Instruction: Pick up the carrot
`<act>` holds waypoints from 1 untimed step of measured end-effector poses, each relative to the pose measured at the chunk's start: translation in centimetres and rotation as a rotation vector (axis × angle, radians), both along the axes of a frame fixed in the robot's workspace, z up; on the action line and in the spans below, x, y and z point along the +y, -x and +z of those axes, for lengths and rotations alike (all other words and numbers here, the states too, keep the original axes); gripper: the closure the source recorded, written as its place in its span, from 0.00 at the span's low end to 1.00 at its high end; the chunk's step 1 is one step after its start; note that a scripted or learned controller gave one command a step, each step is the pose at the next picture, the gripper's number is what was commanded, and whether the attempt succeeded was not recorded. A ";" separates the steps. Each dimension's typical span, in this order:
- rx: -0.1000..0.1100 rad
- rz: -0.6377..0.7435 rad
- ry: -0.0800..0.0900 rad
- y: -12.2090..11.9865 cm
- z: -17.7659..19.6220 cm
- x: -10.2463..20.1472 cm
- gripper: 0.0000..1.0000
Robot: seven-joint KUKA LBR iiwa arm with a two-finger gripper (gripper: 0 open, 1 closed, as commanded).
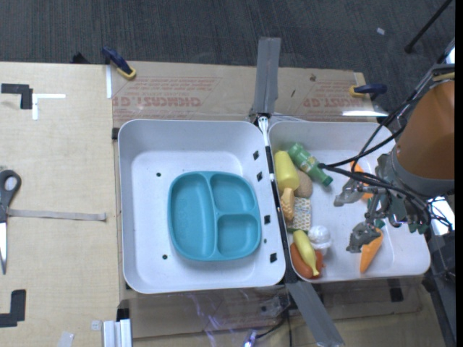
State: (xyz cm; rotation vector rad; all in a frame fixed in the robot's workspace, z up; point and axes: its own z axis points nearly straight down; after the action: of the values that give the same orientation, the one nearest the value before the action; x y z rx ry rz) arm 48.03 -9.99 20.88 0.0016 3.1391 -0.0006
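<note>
Although the carrot lies in plain sight near the front right corner of the right bin, pointing toward the front wall with its thick end up against the end effector, nothing here shows it lifted or clamped. I cannot tell from this slanted overhead view whether the end effector is spread or closed, since the grey metal, the cables and the orange wrist band of the arm crowd together over that spot. The tip looks to touch or sit just above the carrot's upper end rather than straddle its middle.

My judgement is that the main risk is a grasp taken too near one end. A tapered, smooth toy carrot caught there could pivot, slide out, or be nudged along the bin floor toward the wall. If it wedges against the front rim, a second try would have little room beside it.

A second risk is depth: from here I cannot say whether the tip reaches the floor of the bin, so a closing motion could shut on air.

The other toys sit well apart along the left side of the same bin: a yellow bottle, a green bottle and a banana. They seem unlikely to interfere. The left bin holds a teal divided plate, clear of the work on the counter
</note>
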 end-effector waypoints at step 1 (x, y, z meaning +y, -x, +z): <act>-0.002 0.071 0.001 -0.8 -11.6 -4.5 0.00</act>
State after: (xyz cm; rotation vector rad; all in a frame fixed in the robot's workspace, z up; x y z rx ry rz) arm 48.85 -14.48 9.24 -0.1098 3.1351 -0.0018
